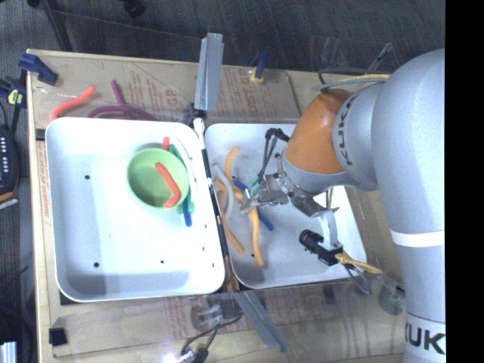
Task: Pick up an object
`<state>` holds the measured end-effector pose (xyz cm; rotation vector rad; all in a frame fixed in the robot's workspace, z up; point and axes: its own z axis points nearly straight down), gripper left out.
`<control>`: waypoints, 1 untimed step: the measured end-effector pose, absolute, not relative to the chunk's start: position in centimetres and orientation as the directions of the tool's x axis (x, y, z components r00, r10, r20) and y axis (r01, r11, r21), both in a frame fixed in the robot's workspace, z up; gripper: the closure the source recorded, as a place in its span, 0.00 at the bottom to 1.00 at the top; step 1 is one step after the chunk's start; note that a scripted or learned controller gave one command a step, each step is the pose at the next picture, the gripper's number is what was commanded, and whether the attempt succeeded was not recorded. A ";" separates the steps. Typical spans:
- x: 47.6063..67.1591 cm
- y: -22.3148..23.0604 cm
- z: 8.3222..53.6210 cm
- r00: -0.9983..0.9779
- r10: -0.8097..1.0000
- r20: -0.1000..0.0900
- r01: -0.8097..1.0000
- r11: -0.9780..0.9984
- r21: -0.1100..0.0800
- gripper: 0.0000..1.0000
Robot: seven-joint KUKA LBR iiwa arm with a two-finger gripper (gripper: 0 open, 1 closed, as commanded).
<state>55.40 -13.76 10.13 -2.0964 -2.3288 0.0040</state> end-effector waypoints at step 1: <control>56.6 -10.3 18.1 -0.202 0.979 0.002 0.979 0.202 -0.004 1.00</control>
